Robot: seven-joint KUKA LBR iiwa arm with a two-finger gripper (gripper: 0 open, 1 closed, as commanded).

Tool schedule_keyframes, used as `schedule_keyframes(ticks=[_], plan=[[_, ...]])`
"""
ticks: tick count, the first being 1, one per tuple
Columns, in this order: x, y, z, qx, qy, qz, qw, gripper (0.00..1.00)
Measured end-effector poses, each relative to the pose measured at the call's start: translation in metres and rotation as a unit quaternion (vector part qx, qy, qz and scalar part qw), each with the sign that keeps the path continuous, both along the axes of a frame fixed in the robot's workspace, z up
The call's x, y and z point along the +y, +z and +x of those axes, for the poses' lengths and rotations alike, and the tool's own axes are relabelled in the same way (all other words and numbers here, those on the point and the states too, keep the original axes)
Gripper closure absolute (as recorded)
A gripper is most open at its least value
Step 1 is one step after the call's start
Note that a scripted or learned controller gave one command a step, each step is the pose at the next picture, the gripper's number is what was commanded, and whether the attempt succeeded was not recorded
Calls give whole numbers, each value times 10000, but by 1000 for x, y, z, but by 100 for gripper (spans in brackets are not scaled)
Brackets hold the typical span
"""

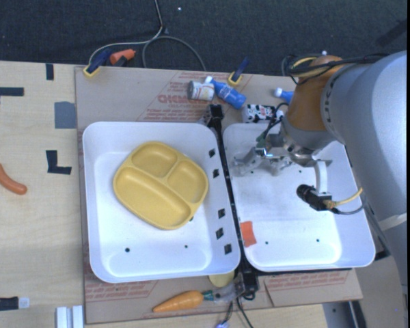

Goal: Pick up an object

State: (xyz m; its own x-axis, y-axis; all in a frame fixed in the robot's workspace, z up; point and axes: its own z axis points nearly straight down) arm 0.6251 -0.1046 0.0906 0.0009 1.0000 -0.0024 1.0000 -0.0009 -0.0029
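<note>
At far left, a small sausage (9,178) lies on the counter (27,251), well apart from the bins. Next, the left bin (99,251) holds a yellow divided plate (160,184), sitting tilted in its upper middle. Along the top edge of the cardboard, an orange-handled clamp (109,59) sits at upper left of the bins, and a small bottle (201,89) lies beside a blue tube (230,94) above the gap between them. At the bottom, a carrot (180,301) rests just below the left bin.

Into the right bin (294,258) now: an orange tag (248,234) lies near its left wall, low in the bin. Above it, the end effector (249,162) hangs low in the upper left of this bin, grey fingers pointing left; nothing visible between them, and whether they are spread or closed, I cannot tell. The arm (355,115) comes in from the right, its orange band (311,101) at upper right.
</note>
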Motion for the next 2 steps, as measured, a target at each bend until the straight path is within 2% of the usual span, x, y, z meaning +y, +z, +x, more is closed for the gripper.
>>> schedule_keyframes(ticks=[1,2], plan=[[9,-6,40,-17,15,8,10000,0],[10,-4,7,-36,8,-2,10000,0]])
